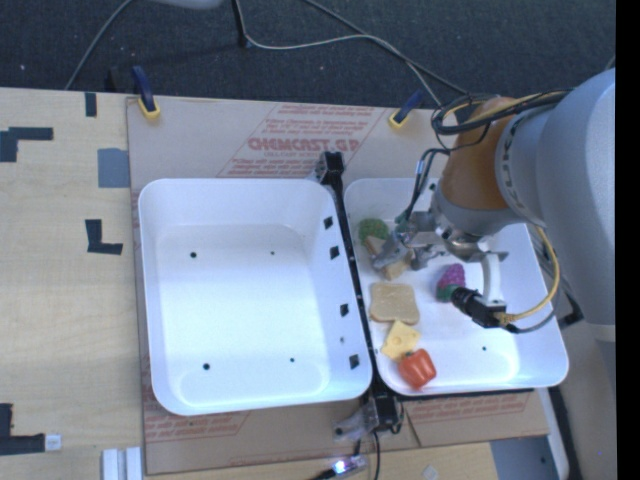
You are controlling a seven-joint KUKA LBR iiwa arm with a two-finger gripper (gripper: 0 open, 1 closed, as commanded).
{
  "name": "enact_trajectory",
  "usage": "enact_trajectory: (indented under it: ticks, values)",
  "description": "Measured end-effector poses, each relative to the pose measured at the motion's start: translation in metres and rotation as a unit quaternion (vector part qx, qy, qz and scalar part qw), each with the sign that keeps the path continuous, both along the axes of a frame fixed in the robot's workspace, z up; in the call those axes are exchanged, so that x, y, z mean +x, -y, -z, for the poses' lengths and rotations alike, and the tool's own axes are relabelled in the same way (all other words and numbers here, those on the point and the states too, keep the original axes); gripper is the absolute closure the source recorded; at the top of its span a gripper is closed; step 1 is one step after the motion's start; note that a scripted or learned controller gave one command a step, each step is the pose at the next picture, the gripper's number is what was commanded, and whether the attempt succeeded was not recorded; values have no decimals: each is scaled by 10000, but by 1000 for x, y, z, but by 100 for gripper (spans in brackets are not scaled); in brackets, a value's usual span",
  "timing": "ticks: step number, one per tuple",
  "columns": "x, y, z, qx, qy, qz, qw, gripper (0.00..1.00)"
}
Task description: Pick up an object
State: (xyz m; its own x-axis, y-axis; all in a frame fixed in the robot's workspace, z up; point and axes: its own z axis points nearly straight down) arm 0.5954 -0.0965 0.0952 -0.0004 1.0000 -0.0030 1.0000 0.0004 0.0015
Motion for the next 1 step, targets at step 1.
enact_trajectory:
  ticks: [1]
  values:
    - [0,0,1,2,-5,1,10000,0]
